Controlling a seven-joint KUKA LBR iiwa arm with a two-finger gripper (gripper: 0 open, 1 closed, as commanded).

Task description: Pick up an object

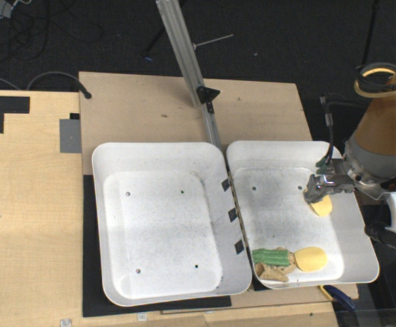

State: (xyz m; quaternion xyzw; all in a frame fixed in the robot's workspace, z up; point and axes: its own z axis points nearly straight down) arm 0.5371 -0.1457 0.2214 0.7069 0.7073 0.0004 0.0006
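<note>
My gripper [316, 189] hangs over the right side of the right bin [273, 165], reaching in from the right under the orange-banded wrist. A small yellow object [322, 207] lies right at its tip, partly covered by it; whether it is held or just resting on the bin floor is unclear. At the bin's near edge sit a green ridged object [271, 256], a tan object [274, 272] just in front of it, and a round yellow object [311, 258] to their right.
The left bin [109, 182] lies beside the right one, joined by black clips [233, 213] along the shared rim. A slanted metal rail [188, 60] rises behind the bins. Wooden bench surface extends left.
</note>
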